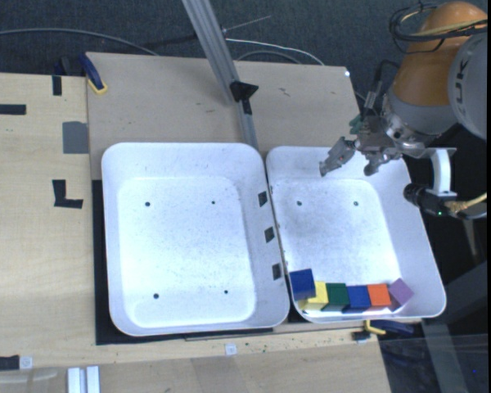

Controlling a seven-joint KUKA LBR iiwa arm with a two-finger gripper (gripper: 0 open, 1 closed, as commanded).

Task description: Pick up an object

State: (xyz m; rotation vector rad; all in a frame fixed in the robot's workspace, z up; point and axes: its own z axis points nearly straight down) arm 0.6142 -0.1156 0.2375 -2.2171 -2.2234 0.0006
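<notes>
The end effector (349,163), fingers spread and grasping nothing, hangs over the right bin (409,219) at 12 o'clock (coloured blocks (348,295) line its 6 o'clock edge).

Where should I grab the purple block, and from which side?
Take the purple block from above, fingers across its two free faces. It sits at the right end of the row, tilted against the right bin's corner wall, with the orange block tight on its left, so a sideways approach looks blocked. The gripper is at the bin's far rim.
</notes>
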